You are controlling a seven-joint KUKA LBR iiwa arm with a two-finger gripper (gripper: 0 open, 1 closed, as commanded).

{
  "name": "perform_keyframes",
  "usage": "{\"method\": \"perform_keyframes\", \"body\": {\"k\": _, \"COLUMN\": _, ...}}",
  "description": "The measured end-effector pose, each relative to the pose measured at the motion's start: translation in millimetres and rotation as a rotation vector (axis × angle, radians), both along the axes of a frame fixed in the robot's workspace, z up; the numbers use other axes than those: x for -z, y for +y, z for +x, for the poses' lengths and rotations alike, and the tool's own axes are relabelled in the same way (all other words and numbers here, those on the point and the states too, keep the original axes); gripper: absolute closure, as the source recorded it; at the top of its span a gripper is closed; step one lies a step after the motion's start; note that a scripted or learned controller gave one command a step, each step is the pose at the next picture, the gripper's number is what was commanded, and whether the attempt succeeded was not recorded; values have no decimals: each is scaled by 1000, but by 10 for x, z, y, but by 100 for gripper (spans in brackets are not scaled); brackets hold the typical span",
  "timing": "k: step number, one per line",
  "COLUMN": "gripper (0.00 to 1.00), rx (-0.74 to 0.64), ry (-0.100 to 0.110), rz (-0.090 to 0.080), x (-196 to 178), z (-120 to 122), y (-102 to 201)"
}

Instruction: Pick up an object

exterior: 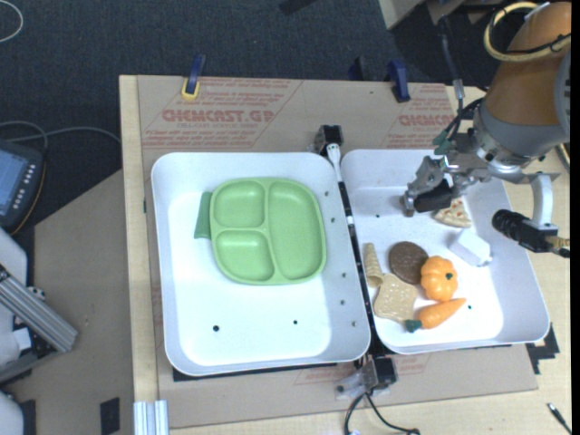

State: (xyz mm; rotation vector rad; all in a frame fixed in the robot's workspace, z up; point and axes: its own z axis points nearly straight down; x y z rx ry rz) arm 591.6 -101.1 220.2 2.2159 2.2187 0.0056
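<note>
My claw (424,193), its state hidden from me, is hovering beside the pizza slice (452,212), which is lying just right of it.

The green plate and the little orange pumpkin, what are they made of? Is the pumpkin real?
The green plate looks like smooth matte plastic: one even colour, with moulded, rounded compartments. The orange pumpkin is probably a toy, plastic or rubber, since its skin is uniformly bright and slightly shiny. From this far away, that is only a guess.
</note>
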Motion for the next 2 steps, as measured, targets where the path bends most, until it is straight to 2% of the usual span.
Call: {"method": "perform_keyframes", "body": {"k": 2, "gripper": 100, "rx": -4, "ry": 10, "rz": 4, "x": -124, "z": -490, "y": 1135}}
